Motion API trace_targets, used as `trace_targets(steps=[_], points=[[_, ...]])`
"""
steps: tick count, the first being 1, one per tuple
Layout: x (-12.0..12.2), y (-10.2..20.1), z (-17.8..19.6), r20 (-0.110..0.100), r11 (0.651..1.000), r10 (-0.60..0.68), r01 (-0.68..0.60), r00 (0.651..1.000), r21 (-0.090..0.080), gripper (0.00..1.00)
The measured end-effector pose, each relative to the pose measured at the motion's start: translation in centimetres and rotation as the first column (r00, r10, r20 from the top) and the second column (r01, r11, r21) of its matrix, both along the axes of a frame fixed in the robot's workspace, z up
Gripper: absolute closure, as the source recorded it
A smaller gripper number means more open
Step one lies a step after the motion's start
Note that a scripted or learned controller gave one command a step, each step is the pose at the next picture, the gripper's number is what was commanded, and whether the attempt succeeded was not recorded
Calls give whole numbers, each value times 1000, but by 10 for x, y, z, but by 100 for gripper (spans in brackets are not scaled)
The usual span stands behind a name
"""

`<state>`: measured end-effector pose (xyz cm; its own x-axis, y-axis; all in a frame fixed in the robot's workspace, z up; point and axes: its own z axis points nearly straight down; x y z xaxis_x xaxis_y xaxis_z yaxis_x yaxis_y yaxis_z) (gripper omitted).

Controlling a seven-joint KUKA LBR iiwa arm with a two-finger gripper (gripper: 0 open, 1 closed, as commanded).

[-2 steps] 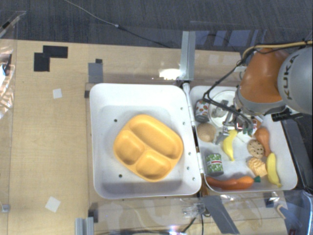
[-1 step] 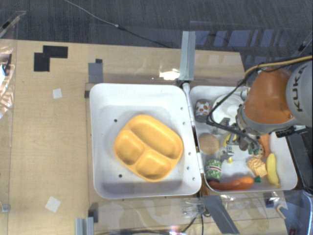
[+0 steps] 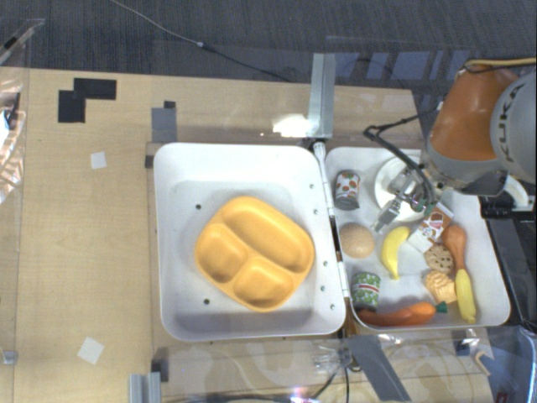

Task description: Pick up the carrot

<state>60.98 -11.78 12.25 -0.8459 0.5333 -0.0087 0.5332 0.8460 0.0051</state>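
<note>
Well, carrot (image 3: pixel 399 315) btwn can (image 3: pixel 365 289) & cracker (image 3: pixel 440 286).

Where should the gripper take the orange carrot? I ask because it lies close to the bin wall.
Grip the long orange carrot at mid-length, coming straight down from above. It lies flat along the near wall of the right white bin, so the fingers should close across its narrow width, probably clear of the small green-labelled can.

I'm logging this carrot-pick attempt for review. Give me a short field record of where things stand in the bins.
carrot: lying along the near edge of the right bin
gripper: over the right bin's far half, apart from the carrot
beside carrot: small green can
left bin: holds a yellow divided plate
carrot lifted: not yet
</note>
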Motion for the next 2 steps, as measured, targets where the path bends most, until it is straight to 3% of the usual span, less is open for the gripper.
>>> trace_targets(steps=[1, 2], points=[[-108, -1, -25, -6, 998, -58, 58, 998, 0, 0], [-80, 32, -25, -4, 933, -361, 361, 933, 3, 0]])
